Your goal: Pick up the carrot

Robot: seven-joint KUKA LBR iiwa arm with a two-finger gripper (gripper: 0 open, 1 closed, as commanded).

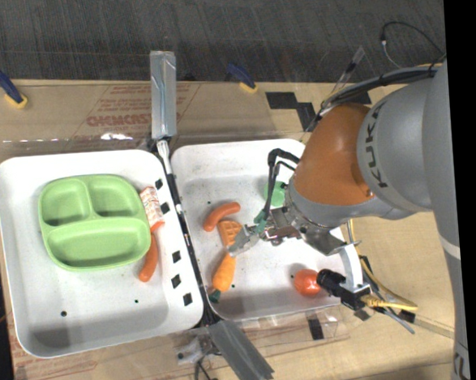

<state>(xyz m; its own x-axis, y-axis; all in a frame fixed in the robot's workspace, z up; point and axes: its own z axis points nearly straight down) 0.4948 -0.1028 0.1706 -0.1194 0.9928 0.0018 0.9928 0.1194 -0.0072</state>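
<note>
Carrot (223, 274) in right bin (254, 306), long axis diagonal, tip lower-left

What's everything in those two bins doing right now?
Green tray: flat in left bin.
Sausage: beside tray.
Packet: at tray's edge.
Carrot: lying in right bin, below gripper.
Hot dog: lying loose.
Tomato: lying loose.
Gripper: low over the carrot.

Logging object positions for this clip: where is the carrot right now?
The carrot lies in the right bin, near its left wall, just below an orange wedge and the claw.
</note>
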